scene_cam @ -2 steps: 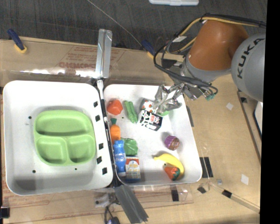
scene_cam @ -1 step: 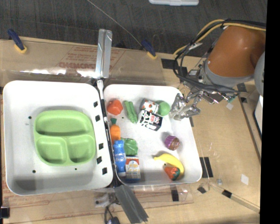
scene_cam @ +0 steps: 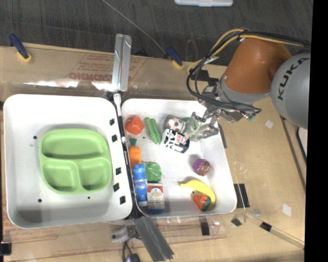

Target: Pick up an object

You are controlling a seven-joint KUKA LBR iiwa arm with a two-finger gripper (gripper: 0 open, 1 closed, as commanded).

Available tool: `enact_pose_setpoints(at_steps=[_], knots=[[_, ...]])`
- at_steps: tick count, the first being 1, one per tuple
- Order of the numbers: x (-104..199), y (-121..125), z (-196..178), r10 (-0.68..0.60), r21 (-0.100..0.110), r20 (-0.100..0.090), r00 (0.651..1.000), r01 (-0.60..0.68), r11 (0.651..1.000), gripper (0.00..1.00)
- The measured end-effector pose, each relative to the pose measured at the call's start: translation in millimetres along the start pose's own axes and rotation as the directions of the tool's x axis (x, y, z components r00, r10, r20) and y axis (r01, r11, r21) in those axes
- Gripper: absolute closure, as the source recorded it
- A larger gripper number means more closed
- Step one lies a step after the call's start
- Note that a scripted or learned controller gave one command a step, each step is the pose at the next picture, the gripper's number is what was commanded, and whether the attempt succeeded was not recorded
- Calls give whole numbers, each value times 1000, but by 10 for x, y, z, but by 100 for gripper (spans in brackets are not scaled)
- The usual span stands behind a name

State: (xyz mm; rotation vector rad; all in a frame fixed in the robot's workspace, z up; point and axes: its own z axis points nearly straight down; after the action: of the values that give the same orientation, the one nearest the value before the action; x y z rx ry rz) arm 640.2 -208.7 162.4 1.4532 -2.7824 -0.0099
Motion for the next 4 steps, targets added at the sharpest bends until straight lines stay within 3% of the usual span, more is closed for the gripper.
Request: enact_pose_setpoints(at_steps=[1, 2, 3, 4], knots=[[36, 69, -109, -653, 7, -3, 757, 653, 757, 100], [-450, 99, -53, -715, 8, -3, 699, 715, 699, 100], [-168, -93, -292, -892, 7, -6, 452, 892, 452, 100], [-289, -10, -371, -992, 5, -6, 130, 992, 130, 100]])
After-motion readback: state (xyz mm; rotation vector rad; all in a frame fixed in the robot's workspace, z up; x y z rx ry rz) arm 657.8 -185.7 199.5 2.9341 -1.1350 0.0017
